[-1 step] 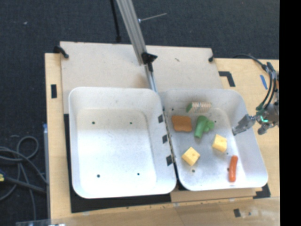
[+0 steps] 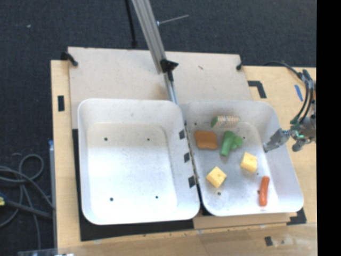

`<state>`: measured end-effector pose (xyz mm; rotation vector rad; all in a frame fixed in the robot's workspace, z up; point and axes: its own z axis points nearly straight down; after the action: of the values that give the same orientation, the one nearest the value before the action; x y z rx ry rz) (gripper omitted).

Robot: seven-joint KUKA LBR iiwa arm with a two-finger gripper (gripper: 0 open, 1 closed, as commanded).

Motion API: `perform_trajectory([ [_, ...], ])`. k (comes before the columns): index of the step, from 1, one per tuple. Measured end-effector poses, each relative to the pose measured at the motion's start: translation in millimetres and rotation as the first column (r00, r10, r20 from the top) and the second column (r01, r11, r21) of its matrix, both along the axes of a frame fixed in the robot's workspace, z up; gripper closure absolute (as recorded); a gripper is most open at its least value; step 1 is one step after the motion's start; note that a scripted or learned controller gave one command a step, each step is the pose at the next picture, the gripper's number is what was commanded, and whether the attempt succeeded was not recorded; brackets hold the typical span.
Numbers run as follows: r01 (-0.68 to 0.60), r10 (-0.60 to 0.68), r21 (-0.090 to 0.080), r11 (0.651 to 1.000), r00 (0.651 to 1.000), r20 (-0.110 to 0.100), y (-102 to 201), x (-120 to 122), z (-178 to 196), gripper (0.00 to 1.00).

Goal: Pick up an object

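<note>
Small plastic toy foods lie loose in the right white bin (image 2: 282, 175), within the arm's reach: two yellow cheese-like cubes (image 2: 216, 176), an orange-brown bread-shaped slab (image 2: 205, 140), a green pepper-like piece (image 2: 229, 143), a red-orange carrot-like stick (image 2: 263, 191) and a pale corn cob (image 2: 227, 120). The grey two-finger gripper (image 2: 277, 140) hangs over the bin's right wall, carrying nothing; its spread cannot be told. The left white bin (image 2: 133, 161) sits alongside.

the right bin (image 2: 282, 185) holds six small things: a brown slab (image 2: 206, 140), a green piece (image 2: 230, 142), a pale ridged piece (image 2: 227, 121) (green-tipped), two yellow cubes (image 2: 216, 176) (image 2: 249, 162), an orange-red stick (image 2: 263, 191).
</note>
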<state>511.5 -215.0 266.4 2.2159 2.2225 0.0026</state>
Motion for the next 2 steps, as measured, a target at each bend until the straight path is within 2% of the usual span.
perform_trajectory([
  [1, 0.003, -0.003, 0.000, 1.000, 1.000, -0.006, -4, -9, -54, 0.00],
  [2, 0.005, -0.005, 0.000, 1.000, 1.000, -0.005, -3, -7, -96, 0.00],
])
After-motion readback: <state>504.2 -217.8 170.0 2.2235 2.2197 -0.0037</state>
